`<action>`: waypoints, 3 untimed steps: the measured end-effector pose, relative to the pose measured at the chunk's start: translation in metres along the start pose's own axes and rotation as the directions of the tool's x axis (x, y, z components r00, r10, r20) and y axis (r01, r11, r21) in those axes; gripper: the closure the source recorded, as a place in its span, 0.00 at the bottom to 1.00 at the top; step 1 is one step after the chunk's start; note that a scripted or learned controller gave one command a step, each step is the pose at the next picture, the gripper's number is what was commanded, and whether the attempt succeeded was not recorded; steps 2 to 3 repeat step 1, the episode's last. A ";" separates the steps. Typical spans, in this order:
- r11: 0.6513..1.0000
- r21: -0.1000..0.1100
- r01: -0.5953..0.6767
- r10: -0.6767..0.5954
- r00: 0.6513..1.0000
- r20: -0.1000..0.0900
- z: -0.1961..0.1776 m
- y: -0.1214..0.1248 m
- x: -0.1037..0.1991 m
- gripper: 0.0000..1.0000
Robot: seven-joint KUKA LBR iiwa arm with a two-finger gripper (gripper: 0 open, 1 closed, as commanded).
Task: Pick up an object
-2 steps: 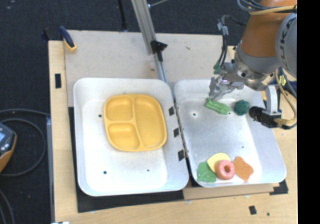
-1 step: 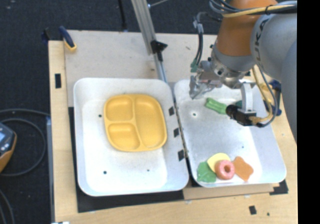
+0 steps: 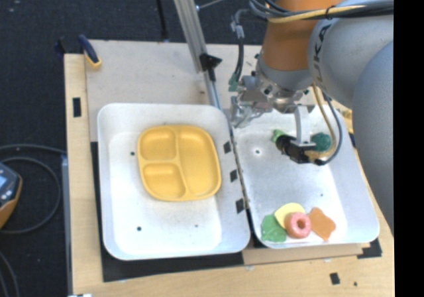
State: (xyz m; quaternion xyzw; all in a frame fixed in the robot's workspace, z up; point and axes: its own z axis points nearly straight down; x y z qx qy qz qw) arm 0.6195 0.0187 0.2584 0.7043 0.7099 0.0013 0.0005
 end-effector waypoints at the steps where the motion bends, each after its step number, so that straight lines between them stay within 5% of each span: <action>1: 1.000 0.001 0.000 0.000 1.000 0.000 -0.005 -0.004 0.055 1.00; 3: 1.000 0.001 0.000 0.000 1.000 0.000 -0.005 -0.004 0.055 1.00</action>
